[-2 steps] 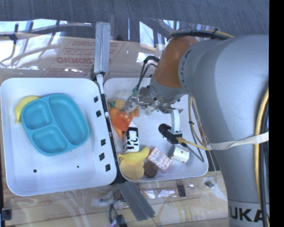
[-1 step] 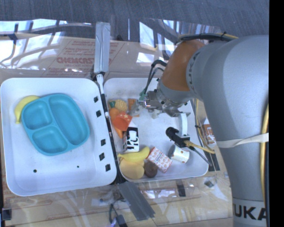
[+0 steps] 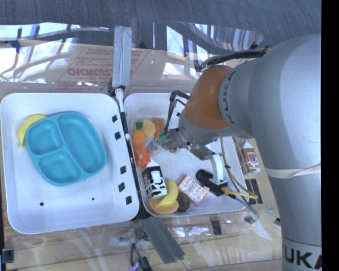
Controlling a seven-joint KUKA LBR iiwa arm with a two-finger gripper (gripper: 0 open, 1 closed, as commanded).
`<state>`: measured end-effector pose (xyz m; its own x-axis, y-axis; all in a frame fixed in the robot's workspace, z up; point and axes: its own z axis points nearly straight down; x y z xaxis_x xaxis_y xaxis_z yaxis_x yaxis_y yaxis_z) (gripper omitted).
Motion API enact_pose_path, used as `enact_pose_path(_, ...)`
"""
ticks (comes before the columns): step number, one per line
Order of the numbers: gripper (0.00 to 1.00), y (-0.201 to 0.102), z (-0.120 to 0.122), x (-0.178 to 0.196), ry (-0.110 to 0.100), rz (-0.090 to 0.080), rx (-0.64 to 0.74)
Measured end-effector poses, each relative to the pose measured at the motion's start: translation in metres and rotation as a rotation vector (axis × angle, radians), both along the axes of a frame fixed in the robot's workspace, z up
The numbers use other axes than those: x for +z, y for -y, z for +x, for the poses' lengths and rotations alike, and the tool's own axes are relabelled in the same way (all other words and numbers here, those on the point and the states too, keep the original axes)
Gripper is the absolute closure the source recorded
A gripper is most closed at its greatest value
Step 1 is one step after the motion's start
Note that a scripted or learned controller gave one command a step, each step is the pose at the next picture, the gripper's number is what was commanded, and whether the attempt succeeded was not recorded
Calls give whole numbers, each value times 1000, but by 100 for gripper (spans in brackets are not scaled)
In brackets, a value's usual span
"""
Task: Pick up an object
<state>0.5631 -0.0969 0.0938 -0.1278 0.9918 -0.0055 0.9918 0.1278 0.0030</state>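
Reach comes first here: the arm (image 3: pixel 254 100) hangs over the right bin (image 3: pixel 175 103) at centre frame, its gripper (image 3: pixel 168 140) low near the bin's upper left corner — whether it grips anything I cannot tell. A clean descent, centred on one item and clear of neighbours, seems wisest. Likeliest target is the carrot (image 3: pixel 139 148), just left of the gripper by the bin's left wall — its long axis runs roughly top to bottom of the frame.
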Motion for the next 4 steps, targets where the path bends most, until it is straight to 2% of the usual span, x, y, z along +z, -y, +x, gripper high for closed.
enact_pose_path(1,0,6,51,-2,-5,5,55)
enact_pose_path(2,0,35,62,1,-4,4,51)
enact_pose_path(3,0,3,35,-3,-10,6,-101)
enact_pose_path(4,0,11,94,-1,-4,5,-70)
